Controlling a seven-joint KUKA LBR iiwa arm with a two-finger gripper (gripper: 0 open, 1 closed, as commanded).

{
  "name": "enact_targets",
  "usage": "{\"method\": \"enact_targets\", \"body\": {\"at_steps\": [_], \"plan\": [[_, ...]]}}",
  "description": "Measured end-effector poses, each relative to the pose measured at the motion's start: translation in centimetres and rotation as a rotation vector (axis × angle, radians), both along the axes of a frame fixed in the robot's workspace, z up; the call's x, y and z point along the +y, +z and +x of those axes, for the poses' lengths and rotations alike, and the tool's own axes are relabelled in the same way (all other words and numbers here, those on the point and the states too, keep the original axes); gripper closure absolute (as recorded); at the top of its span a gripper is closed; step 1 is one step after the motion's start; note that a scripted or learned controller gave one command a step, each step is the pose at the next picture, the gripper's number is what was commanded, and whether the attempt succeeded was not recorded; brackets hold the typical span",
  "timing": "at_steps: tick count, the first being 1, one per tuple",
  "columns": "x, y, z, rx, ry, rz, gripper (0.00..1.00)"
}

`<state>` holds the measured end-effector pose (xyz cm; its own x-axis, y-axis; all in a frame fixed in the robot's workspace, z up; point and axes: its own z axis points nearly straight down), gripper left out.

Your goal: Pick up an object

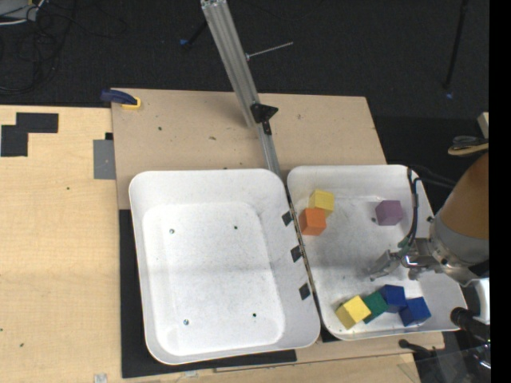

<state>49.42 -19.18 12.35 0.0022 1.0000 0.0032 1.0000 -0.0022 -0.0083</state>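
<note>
1. A pale wooden worktop [56, 238] is stretching across the left, with a brown board [239, 130] lying over it further right and a small blue and yellow clamp [120, 98] sitting at that board's far left corner.
2. The left bin [152, 190] is sitting on the board, its white floor showing only a few dark specks.
3. A slanted metal rail [235, 62] is leaning down from the top of the view toward the seam between the two bins.
4. The right bin [351, 174] is lying just beside the left one, touching it along the shared edge.
5. Near that shared edge, a yellow block [322, 200] is sitting at the far side, and an orange block [312, 221] is touching it from the near side.
6. A purple block [389, 211] is resting alone toward the far right part of the right bin, well apart from the others.
7. At the near edge of the right bin, a yellow cube [352, 311] is lying against a green block [375, 305], and two blue blocks [404, 304] are sitting just beside them to the right.
8. The claw [383, 266] is hanging low over the right bin's floor, between the purple block and the near cluster; it looks released, with nothing between its fingers, though the metal parts are blurry here.
9. The arm [467, 214] is reaching in from the right edge.
</note>
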Motion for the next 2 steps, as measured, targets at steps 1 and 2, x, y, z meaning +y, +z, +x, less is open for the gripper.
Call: {"method": "enact_targets", "body": {"at_steps": [1, 2], "plan": [[0.0, -3.3, 0.0, -0.006, -0.001, -0.001, 0.00], [0.0, -2.2, 0.0, -0.005, -0.006, 0.000, 1.00]]}}
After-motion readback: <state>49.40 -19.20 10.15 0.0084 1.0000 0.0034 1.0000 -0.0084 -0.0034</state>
